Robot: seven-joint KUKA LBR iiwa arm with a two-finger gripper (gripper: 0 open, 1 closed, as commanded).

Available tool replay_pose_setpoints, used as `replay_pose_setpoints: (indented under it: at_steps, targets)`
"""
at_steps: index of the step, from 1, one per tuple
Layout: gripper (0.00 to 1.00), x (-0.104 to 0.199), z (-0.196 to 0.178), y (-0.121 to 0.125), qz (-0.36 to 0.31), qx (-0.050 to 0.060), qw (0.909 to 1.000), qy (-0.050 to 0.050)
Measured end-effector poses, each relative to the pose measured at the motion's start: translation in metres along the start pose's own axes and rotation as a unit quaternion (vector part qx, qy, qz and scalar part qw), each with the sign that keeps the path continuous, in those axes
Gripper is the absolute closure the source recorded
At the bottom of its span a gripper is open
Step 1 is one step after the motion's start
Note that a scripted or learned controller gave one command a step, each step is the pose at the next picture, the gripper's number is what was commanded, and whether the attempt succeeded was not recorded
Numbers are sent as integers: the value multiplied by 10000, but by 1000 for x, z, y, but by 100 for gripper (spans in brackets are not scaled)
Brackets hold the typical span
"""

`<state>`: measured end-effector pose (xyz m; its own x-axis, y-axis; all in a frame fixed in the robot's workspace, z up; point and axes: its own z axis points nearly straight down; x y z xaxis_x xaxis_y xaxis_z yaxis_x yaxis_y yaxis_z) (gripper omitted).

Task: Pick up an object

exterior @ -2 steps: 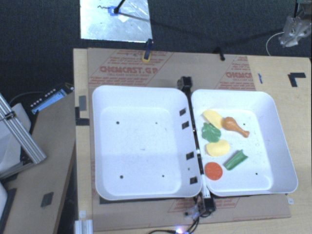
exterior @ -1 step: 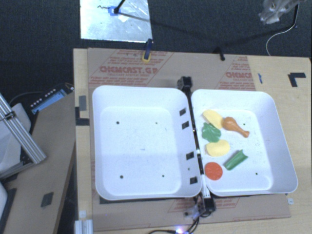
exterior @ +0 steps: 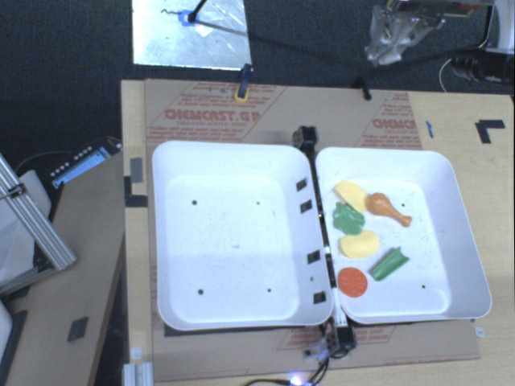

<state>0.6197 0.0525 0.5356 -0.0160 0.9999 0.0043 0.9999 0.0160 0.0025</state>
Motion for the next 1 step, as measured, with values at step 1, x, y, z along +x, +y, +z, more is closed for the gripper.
replay_pose_setpoints:
  at_steps: [1]
  targets:
    - [100, -118, 0, 48, 112, -13, 9999, -42]
